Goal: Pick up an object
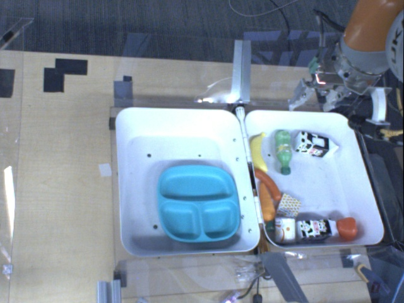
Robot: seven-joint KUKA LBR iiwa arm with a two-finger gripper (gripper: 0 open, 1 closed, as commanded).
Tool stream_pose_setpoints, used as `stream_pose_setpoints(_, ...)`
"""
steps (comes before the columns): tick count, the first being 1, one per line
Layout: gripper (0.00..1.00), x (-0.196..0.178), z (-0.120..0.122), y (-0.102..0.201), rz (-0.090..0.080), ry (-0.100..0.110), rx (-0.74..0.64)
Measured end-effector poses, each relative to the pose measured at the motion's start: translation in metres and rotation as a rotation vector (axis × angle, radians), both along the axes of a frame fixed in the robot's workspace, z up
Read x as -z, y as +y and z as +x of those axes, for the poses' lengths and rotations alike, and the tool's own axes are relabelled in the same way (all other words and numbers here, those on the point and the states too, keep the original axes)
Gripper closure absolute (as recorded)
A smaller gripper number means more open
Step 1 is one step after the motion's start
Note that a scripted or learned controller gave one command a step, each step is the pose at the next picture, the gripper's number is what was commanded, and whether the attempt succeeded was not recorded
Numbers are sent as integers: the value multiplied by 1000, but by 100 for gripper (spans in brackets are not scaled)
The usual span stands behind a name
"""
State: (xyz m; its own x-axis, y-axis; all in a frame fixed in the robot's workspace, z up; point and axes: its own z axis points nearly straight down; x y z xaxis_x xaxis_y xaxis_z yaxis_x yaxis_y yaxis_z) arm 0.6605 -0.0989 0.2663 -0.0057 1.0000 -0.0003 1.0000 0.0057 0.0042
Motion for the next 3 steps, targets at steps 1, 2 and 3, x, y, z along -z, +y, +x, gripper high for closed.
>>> stream_pose_setpoints(1, 0, 118, -49, -13, 0, 0, -69)
stream_pose_setpoints(2, 0, 177, -39, -7, -1, -8, -64)
stream_pose_setpoints(3, 100, 164, -37, -5, 1, -15, -67)
